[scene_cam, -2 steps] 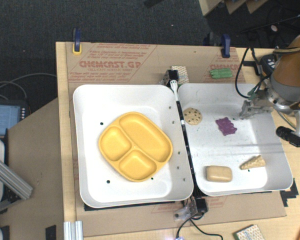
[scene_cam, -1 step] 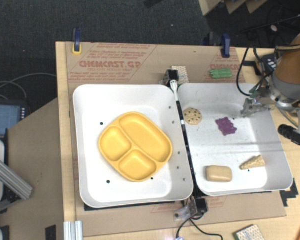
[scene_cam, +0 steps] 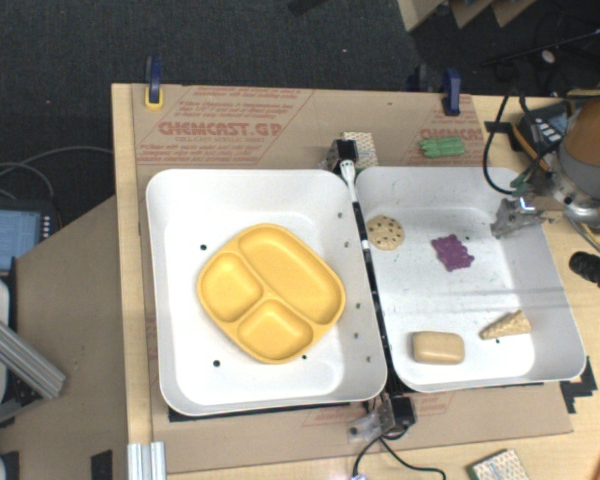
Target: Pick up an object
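Four items (scene_cam: 452,252) lie near the pincer (scene_cam: 511,218).

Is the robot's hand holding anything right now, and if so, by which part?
Nothing is held. The hand hovers at the right bin's far edge, apart from the purple toy piece beside it.
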Available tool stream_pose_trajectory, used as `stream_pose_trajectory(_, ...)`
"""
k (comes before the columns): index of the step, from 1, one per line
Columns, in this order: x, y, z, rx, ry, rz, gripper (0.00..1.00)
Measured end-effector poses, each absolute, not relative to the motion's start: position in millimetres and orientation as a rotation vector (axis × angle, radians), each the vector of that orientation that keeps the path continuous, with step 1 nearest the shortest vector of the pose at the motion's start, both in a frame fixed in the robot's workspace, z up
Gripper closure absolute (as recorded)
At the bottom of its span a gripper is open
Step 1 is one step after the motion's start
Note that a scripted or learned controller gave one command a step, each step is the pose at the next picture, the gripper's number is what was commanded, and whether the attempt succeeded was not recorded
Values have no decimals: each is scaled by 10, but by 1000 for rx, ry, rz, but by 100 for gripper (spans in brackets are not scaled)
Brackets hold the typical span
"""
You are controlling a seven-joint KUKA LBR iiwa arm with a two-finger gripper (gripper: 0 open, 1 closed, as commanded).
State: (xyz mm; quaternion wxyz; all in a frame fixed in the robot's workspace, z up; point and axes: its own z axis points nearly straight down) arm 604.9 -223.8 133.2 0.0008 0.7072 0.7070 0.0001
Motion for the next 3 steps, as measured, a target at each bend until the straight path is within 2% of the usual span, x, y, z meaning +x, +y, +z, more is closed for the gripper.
stream_pose_trajectory(1,6390,-2235,826,2216,2221,2,100)
stream_pose_trajectory(2,6386,-2239,961,2214,2218,2,100)
stream_pose_trajectory(3,5834,-2237,840,2226,2223,-4,100)
